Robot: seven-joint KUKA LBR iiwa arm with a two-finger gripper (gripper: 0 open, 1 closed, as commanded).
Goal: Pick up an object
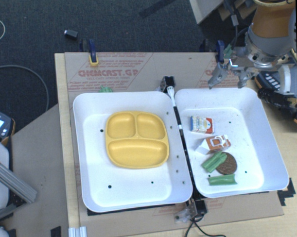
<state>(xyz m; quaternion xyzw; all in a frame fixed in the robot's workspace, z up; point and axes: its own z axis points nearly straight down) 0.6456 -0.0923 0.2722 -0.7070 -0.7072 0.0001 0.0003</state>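
My gripper (230, 78) hangs above the far rim of the right bin (266, 136), its two grey fingers spread apart with nothing between them. In that bin lie a small white and blue carton (201, 124), an orange and white packet (217, 144), a green pod-shaped piece (214, 162), a brown round cookie (227, 164) and a green bar (222, 180). All of them sit well in front of the gripper, toward the bin's near left part.
The left bin (91, 156) holds a yellow divided plate (137, 139). A black divider (178, 124) runs between the bins. Brown cardboard (137, 70) lies under both, with a yellow and blue clamp (92, 53) at its far edge.
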